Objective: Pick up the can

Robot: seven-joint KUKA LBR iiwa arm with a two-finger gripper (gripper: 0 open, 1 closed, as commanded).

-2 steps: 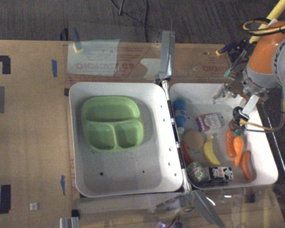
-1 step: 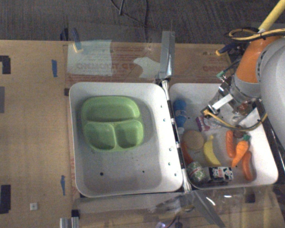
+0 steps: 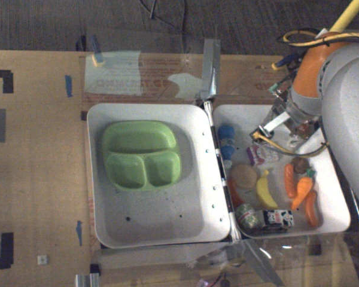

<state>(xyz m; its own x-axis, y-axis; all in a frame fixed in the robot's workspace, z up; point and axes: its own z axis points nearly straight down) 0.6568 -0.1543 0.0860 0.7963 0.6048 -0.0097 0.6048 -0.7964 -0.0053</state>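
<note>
**Can at front edge of right bin, gripper well off it**

Can (image 3: pixel 247 215) lies on its side against the right bin's (image 3: pixel 341 223) front-left corner, touching a small carton (image 3: pixel 278 218). Gripper (image 3: pixel 281 129) sits near the bin's back, well apart; can't tell its opening. No label text readable. Banana (image 3: pixel 264 189) and carrots (image 3: pixel 301 189) crowd the middle. Left bin (image 3: pixel 167 226) holds a green tray (image 3: pixel 141 154).

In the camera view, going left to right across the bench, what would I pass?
Green divided plate → blue bottle → can → banana → carrots.
</note>
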